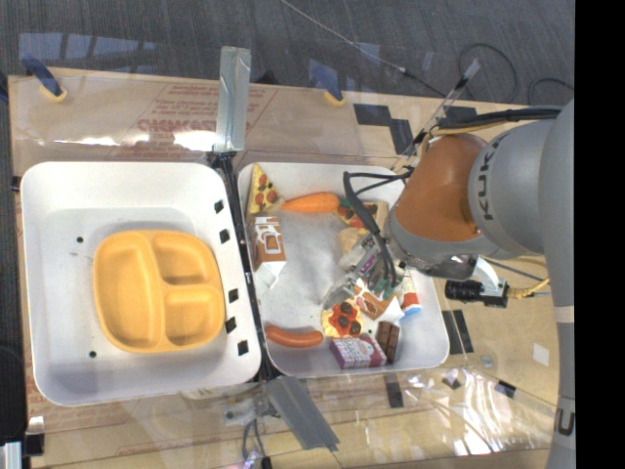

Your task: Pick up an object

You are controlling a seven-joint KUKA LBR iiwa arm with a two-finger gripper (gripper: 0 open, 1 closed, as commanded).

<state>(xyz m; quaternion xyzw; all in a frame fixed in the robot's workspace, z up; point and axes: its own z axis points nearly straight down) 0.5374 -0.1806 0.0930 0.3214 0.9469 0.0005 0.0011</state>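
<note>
Your gripper [366, 267] hung low in the right bin [303, 360], just above the pizza slice [347, 318] near the bin's front wall. You could not tell how far its fingers stood apart. The sausage [293, 337] lay left of that slice.

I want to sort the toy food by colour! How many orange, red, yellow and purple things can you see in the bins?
Orange: 1, the carrot
Red: 1, the sausage
Yellow: 1, the divided plate
Purple: 1, the small box
Total: 4; the mixed-colour pieces are left out.
</note>
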